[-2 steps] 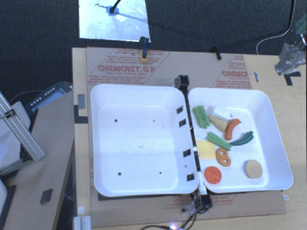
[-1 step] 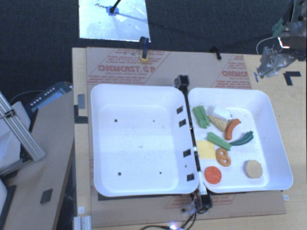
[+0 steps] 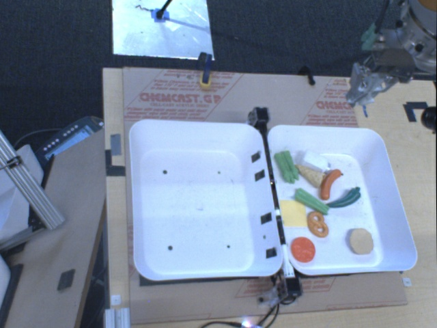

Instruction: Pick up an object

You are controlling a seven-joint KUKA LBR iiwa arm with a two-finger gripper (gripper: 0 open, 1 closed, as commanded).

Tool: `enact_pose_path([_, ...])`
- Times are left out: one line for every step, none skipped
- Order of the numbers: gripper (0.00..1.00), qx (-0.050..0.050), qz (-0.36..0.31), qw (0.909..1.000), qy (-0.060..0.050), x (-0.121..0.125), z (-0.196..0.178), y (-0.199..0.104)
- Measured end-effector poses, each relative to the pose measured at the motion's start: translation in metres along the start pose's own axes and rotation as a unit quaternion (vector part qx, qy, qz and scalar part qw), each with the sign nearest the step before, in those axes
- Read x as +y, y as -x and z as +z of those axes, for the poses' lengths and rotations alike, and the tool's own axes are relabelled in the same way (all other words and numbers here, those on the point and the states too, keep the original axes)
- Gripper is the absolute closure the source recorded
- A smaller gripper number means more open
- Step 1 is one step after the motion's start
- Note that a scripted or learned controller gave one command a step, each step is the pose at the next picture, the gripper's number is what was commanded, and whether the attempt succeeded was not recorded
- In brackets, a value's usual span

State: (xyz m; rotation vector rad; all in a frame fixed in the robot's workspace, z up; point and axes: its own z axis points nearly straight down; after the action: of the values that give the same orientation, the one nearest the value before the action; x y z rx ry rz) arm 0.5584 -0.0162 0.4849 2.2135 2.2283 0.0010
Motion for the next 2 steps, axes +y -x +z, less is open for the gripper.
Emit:
enact_pose_path([1.0,0.0,0.003,1.0,0.001,0.039,0.046,0.012])
enact_pose_path([1.0,-0.001,0.002,1.0,0.003,0.113,0.047,0.02])
